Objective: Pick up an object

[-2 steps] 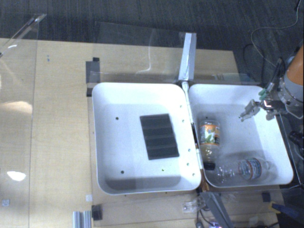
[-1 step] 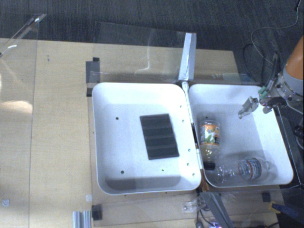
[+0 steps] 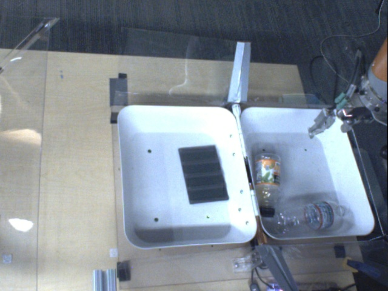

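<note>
- Nearest the camera, along the front wall of the right bin (image 3: 357, 180), we saw a clear plastic bottle (image 3: 309, 217) lying on its side, its body see-through against the white floor.
- Just behind it, close to the wall shared with the other bin, lay a small bottle with an orange and green label (image 3: 267, 173) and a dark cap pointing toward the front; the two bottles were near each other, and we could not tell whether they touched.
- Across the divider, a flat dark ribbed pad (image 3: 203, 174) rested near the middle of the left bin (image 3: 136, 162), well apart from the bottles.
- We saw the gripper (image 3: 320, 125) above the back right part of the right bin, near its rim, clear of every object and holding nothing; whether its tips were apart or together, we could not tell.
- We judged the step to be the approach, with no grasp begun.
- We thought the next move called for travel forward and toward the divider, a descent over one bottle, and jaws set across its narrow width, since a round body may roll.
</note>
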Robot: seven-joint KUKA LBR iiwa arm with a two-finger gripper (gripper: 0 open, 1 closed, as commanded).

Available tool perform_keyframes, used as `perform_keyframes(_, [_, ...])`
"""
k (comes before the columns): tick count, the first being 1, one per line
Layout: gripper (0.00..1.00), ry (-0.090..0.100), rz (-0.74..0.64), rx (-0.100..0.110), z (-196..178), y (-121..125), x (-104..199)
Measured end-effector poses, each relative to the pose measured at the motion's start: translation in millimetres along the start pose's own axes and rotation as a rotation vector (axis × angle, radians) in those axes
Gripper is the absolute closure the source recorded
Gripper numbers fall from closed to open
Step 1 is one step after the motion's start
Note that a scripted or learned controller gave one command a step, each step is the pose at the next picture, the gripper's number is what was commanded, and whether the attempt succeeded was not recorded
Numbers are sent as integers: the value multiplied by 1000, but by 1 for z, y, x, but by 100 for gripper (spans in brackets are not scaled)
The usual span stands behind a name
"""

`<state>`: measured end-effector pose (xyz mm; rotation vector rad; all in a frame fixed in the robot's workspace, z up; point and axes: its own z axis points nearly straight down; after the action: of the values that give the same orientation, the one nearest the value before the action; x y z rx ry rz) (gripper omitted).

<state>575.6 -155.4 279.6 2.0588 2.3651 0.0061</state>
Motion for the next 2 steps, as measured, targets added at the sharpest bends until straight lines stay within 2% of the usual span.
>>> perform_keyframes(1, [0, -1, -242, -4, 192, 66, 24])
perform_keyframes(2, [0, -1, -452, -6, 190, 32, 62])
